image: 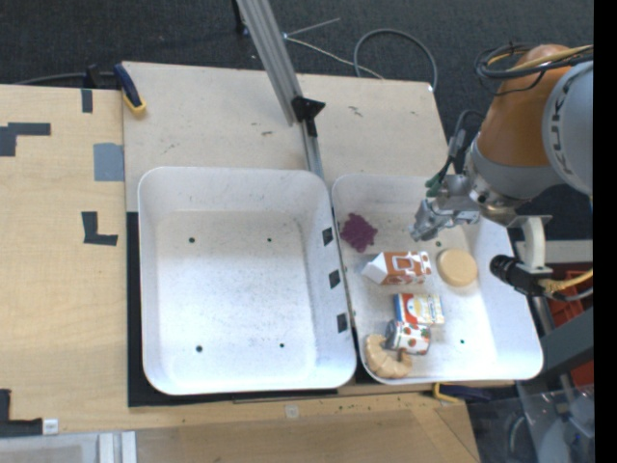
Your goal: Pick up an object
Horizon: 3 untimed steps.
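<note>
Arm over right bin, hand low above its far half

Hand (431,222): hangs from the grey wrist below the orange band, pointing down-left; how far it is open cannot be told, and nothing shows in its grip. Right bin (501,350): purple lump (358,231) to the hand's left; orange-and-white carton (397,267) just below it, tan round disc (457,267) beside; second small carton (417,310), a third (406,337) and a tan pastry (388,358) nearer the front rim. Left bin (159,355) alongside on the bench (58,258)
</note>
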{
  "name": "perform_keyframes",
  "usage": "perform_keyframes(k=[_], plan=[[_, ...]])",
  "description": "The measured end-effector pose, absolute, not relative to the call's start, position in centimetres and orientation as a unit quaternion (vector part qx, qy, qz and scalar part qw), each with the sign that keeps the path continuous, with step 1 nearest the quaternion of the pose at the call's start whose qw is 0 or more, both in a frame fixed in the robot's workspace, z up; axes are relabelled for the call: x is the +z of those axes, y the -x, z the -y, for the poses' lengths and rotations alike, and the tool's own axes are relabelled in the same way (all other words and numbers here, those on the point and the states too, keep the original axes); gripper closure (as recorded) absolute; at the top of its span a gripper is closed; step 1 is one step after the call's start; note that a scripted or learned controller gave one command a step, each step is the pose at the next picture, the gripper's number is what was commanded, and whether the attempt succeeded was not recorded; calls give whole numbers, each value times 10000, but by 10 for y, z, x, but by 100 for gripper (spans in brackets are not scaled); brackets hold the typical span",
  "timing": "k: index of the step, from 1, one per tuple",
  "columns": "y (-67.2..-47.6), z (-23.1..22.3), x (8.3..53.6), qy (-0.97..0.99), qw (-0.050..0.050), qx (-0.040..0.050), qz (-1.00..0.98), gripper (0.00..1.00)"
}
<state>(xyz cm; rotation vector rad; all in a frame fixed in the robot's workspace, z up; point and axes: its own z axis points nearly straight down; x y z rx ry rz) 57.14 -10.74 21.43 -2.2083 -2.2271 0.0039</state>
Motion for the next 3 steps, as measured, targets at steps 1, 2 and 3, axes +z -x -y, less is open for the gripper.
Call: perform_keyframes(k=[1,2,3], plan=[[-578,61,215,7044,26,18,7098,100],[-586,2,212,7040,24,20,7102,100],[-615,-53,216,7041,17,14,7101,100]])
